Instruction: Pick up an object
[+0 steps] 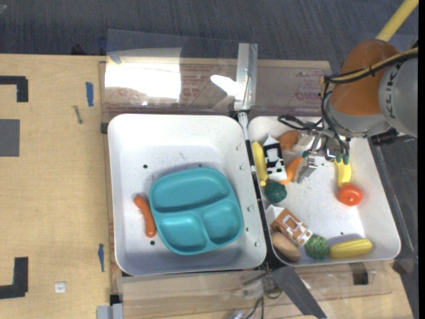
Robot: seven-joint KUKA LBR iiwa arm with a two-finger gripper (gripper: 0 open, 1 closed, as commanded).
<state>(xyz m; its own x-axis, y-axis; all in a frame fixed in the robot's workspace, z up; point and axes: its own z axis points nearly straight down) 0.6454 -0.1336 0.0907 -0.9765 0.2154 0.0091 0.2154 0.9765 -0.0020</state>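
1. My arm enters from the upper right of the frame, with the orange band showing above the wrist.
2. My gripper hangs over the upper left part of the right bin. Its metal fingers point down and to the left. I cannot tell whether they are parted or closed, and I see nothing between them.
3. Just left of the gripper lies a black-and-white toy. A long yellow piece rests along the bin's left wall beside it.
4. An orange-brown item sits near the top of the right bin, partly behind the gripper's cabling.
5. A dark green round piece lies below the black-and-white toy, close to the left wall.
6. To the right of the gripper, a small yellow piece sits just above an orange-red ball.
7. Along the bottom of the right bin, from left to right: a brown-and-white patterned block, a tan rounded piece, a bumpy green piece and a yellow oblong.
8. The left bin holds a teal divided plate in its lower middle. An orange sausage-shaped toy lies just beside the plate's left edge.
9. Both bins sit on the bench, whose tan surface fills the left of the frame.
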